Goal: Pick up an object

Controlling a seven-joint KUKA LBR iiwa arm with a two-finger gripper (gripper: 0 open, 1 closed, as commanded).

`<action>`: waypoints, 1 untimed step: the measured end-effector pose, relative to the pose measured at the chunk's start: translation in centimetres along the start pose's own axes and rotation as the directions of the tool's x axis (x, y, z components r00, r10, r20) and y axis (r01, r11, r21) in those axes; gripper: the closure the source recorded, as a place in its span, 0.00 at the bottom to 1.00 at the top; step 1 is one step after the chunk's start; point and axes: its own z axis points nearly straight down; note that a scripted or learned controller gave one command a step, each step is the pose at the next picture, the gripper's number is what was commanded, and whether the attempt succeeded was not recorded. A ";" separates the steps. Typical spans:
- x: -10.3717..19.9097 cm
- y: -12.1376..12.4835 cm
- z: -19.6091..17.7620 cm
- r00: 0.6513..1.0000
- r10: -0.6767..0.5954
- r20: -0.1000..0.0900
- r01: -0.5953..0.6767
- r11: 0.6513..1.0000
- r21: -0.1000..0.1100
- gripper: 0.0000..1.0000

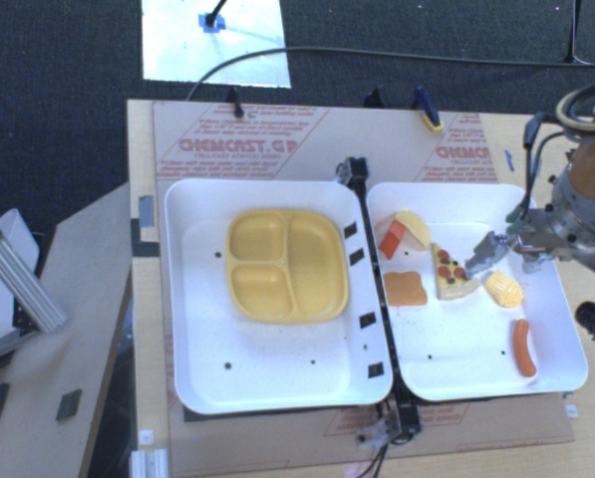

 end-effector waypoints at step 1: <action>0.0 0.2 -0.4 1.000 -0.002 0.001 0.002 1.000 -0.009 0.00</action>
